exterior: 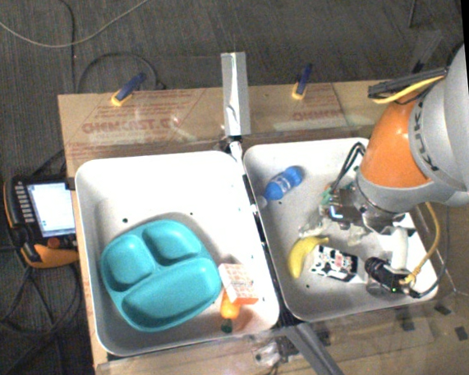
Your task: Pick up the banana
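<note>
One banana (303, 253) lies in the right bin (339, 154), just beside the pincer (343, 231); its state I cannot tell.

Surface (153, 116): a brown board on a dark carpeted floor (32, 54). 2 shallow white bins lie directly on it, side by side and touching along their inner edges: the left bin (91, 237) and the right bin (264, 221). A pale upright post (235, 92) stands at the far edge, above the seam between the bins. 2 clamps with blue and yellow handles, left clamp (128, 89) and right clamp (301, 80), grip the far edge.
</note>
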Motion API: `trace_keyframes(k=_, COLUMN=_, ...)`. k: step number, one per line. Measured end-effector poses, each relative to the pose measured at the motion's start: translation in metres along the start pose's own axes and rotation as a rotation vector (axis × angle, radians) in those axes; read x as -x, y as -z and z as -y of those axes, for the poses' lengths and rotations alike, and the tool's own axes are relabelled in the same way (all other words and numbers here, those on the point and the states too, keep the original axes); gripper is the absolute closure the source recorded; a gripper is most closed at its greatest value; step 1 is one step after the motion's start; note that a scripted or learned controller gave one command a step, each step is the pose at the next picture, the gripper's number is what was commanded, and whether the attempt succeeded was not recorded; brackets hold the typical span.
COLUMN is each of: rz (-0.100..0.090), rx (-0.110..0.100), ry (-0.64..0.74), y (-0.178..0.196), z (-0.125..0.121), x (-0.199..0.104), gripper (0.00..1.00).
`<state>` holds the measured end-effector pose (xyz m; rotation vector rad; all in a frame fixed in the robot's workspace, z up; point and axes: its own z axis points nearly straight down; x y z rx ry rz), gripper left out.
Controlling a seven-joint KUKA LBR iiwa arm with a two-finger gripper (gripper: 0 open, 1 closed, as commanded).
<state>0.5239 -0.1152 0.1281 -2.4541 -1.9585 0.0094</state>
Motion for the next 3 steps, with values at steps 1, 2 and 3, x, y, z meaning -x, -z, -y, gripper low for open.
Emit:
trace_keyframes(k=1, rz=-0.002, rx=0.019, ry=0.002, y=-0.038, z=0.022, x=-0.013, gripper=0.00)
trace_keyframes(k=2, rz=-0.002, rx=0.018, ry=0.002, y=-0.029, z=0.022, x=-0.013, gripper=1.00)
trace_keyframes(k=3, rz=0.000, rx=0.002, ry=-0.147, y=0.055, z=-0.001, x=-0.070, gripper=1.00)
